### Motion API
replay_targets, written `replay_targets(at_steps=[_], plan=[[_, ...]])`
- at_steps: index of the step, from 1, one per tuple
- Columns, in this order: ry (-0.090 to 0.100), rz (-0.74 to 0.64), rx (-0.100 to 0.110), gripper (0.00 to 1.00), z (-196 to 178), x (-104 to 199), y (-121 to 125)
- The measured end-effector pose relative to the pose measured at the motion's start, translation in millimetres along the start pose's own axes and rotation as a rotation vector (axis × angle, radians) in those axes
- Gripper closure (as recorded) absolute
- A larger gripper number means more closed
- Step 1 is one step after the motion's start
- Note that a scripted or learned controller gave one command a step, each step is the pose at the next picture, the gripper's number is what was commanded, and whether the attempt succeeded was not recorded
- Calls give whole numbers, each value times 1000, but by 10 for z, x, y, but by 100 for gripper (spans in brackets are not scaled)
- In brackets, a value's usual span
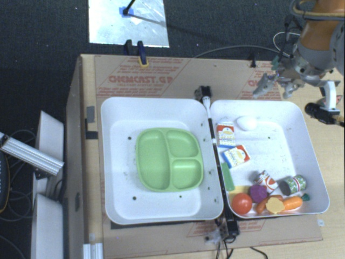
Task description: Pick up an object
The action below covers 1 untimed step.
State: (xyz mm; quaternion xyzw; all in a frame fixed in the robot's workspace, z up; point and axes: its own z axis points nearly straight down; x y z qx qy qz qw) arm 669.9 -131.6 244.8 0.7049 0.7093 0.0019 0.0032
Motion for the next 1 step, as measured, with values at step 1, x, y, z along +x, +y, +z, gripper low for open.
replay_targets(at_steps=[1], plan=[[2,3,9,0,960,42,-677]])
